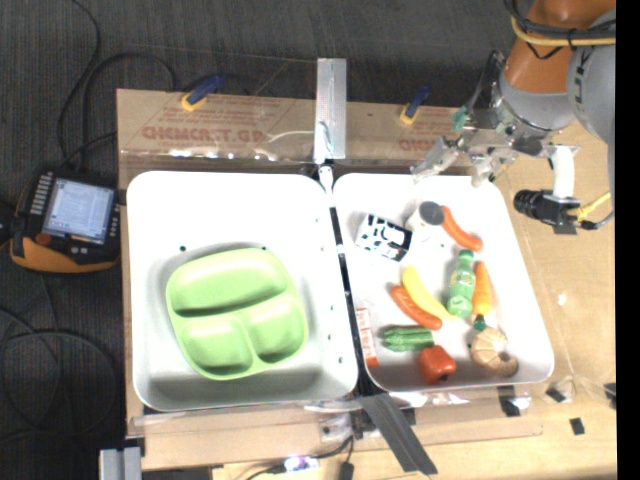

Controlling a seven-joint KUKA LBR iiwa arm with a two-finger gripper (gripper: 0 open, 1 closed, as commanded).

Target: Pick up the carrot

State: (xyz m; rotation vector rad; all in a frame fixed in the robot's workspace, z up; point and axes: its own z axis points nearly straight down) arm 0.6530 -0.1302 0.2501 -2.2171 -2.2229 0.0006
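The carrot (484,286) is a slim orange piece with a green stub at its near end. It lies lengthwise in the right bin (530,298), close to the right wall and beside a green bottle (461,282). My gripper (456,171) hangs over the back rim of the right bin, well behind the carrot and slightly to its left. Its fingers are spread open with nothing between them.
The right bin also holds an orange sausage (461,229), a banana (421,290), a red-orange chili (413,308), a cucumber (406,339), a red pepper (437,364), a brown onion (490,347) and a black-and-white packet (384,236). The left bin (150,208) holds a green divided plate (236,311).
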